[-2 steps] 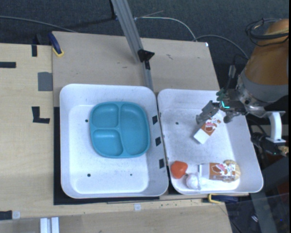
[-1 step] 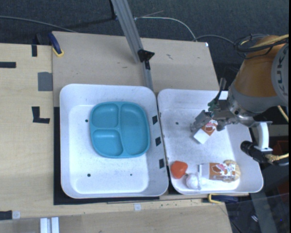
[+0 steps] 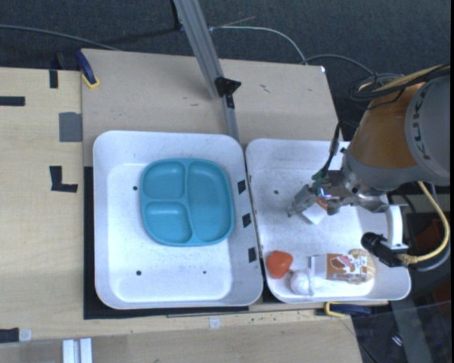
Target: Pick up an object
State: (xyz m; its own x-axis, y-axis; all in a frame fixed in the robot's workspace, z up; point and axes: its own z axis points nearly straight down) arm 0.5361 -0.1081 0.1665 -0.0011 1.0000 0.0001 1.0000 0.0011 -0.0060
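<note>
My gripper (image 3: 306, 205): over the middle of the right bin (image 3: 281, 157), reaching in from the right; I cannot tell how my fingers stand, as they blur together with a pale shape beneath them.
Pale shape under me: a small whitish patch just below my fingertips; whether it is an object or part of me, I cannot tell.
Orange object (image 3: 279, 262): small, rounded, orange-red, lying at the near left corner of the right bin, well apart from me.
White object (image 3: 300, 282): small, round, pale, touching or just beside the orange one, against the bin's near rim.
Packet (image 3: 348, 266): flat, rectangular, brown and white with printed markings, lying along the near edge of the right bin, just right of the white object.
Left bin (image 3: 117, 271): holds a teal divided plate (image 3: 187, 201) with three compartments, lying flat near its middle.
</note>
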